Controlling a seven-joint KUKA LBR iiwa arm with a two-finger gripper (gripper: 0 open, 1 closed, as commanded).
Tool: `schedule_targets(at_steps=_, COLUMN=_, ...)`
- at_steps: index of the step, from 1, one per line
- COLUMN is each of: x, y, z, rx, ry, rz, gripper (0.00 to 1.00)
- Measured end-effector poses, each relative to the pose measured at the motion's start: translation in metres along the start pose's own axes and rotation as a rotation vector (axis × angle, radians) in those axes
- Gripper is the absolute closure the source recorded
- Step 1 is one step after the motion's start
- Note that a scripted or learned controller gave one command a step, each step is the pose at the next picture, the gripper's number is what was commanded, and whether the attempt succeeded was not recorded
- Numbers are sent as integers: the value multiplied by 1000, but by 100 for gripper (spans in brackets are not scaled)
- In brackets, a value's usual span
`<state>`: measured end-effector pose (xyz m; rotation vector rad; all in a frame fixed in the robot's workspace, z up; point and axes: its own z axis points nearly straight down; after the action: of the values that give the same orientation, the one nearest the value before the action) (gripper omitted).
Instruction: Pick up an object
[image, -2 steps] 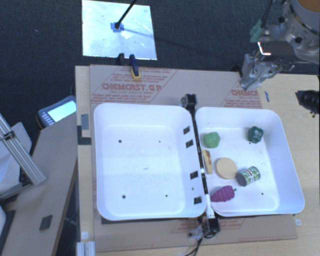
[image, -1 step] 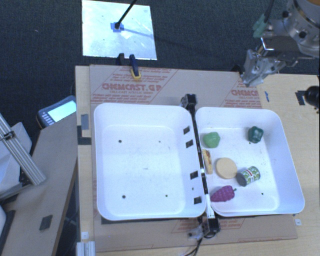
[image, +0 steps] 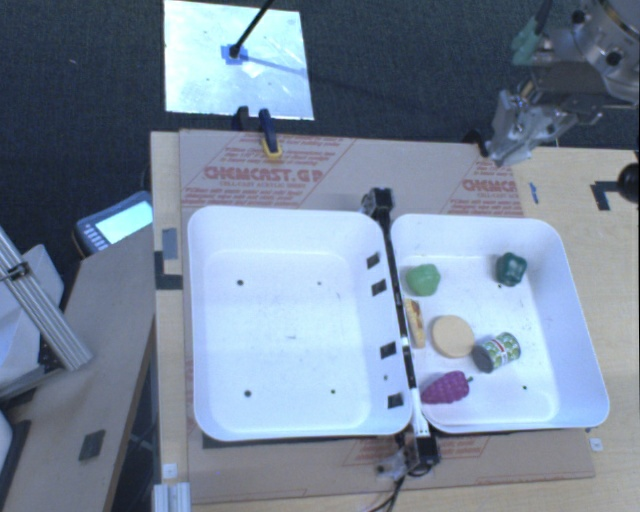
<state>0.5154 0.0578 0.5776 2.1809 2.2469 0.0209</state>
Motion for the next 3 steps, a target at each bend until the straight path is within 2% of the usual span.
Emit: schedule_targets(at_steps=3, x=0, y=1, z=-33, rx=-8, ry=1, rz=-13, gripper=100)
